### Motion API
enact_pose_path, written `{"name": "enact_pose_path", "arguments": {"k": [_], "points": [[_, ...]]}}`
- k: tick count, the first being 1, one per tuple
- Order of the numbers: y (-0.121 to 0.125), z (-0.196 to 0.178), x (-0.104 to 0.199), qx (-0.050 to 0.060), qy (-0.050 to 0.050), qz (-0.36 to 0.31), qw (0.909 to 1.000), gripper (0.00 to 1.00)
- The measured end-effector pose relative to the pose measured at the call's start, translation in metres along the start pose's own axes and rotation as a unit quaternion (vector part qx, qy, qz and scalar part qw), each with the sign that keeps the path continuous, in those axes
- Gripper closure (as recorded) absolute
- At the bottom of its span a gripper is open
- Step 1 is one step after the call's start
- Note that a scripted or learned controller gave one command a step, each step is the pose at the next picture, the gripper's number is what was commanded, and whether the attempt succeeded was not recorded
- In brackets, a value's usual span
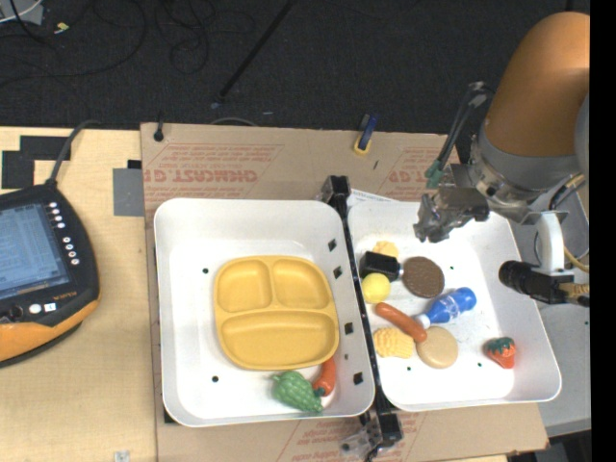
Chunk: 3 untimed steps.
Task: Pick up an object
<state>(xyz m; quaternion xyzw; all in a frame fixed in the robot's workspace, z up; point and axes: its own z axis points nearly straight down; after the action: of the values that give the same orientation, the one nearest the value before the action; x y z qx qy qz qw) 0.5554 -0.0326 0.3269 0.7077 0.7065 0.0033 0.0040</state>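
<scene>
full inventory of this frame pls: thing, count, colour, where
white bins: 2, white, side by side on the bench
divided plate: 1, yellow, in the left bin
green toy vegetable: 1, green, left bin near edge, below the plate
orange-red piece: 1, beside the green one
brown round cookie: 1, right bin, centre
yellow ball: 1, right bin, left of the cookie
hot dog sausage: 1, red, right bin
blue bottle: 1, blue and white, right of the sausage
corn piece: 1, yellow, right bin
tan disc: 1, beside the corn
small red toy: 1, red with green top, right bin, right side
teach pendant: 1, grey and orange, far left
gripper: 1, dark, above the right bin's far part
</scene>
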Motion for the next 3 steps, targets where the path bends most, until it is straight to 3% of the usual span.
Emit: {"name": "enact_pose_path", "arguments": {"k": [1,2,3], "points": [[-0.086,0.098,-0.006,0.014,0.001,0.001,0.9999,1.00],[-0.079,0.004,0.047,0.003,0.002,-0.004,1.0000,1.00],[-0.079,-0.061,0.099,0.003,0.002,-0.004,1.0000,1.00]]}}
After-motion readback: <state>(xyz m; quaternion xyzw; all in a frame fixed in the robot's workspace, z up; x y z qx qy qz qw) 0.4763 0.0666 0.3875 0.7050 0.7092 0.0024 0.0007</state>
